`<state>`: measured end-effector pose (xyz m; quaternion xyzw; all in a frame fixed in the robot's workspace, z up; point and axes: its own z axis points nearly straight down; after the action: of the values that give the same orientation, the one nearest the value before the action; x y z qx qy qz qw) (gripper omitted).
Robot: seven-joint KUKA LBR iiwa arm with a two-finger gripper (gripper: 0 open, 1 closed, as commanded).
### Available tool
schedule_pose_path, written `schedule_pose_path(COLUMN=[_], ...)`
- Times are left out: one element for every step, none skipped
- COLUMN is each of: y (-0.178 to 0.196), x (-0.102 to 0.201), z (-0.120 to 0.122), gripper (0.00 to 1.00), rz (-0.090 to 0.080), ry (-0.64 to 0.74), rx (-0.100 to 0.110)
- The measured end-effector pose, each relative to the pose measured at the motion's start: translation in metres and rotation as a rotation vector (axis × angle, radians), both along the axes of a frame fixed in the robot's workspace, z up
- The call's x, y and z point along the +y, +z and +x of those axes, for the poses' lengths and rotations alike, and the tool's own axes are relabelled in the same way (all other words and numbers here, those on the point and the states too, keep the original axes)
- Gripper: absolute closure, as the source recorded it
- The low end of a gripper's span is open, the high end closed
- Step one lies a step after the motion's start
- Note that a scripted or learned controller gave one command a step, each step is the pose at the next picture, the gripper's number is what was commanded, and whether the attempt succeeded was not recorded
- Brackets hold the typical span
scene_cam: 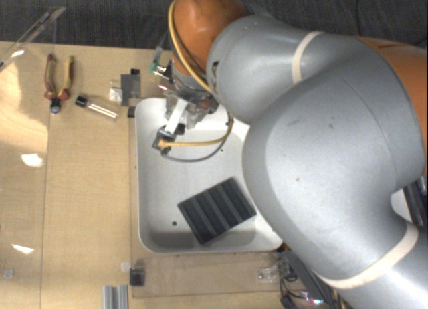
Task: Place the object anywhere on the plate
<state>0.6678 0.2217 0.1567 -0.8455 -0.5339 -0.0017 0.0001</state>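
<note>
A black ribbed rectangular slab (217, 210) lies flat and at an angle on the floor of the white bin (144, 187), toward its near end. My gripper (186, 108) hangs over the far end of the same bin, under the orange wrist band, well apart from the slab. The big grey arm covers the right side of the bin and most of the gripper.
On the wooden bench left of the bin lie red-handled pliers (58, 79), a small clear-and-black tool (95, 106) and a grey-black block (130, 85). A small black block (137, 275) and a metal bracket (115, 296) sit near the front edge.
</note>
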Motion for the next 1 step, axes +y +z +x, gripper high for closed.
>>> schedule_pose_path(y=[0.0372], x=[0.0115], z=[-0.0808], gripper=[1.00], rz=[0.000], ry=[0.302], rx=[0.000])
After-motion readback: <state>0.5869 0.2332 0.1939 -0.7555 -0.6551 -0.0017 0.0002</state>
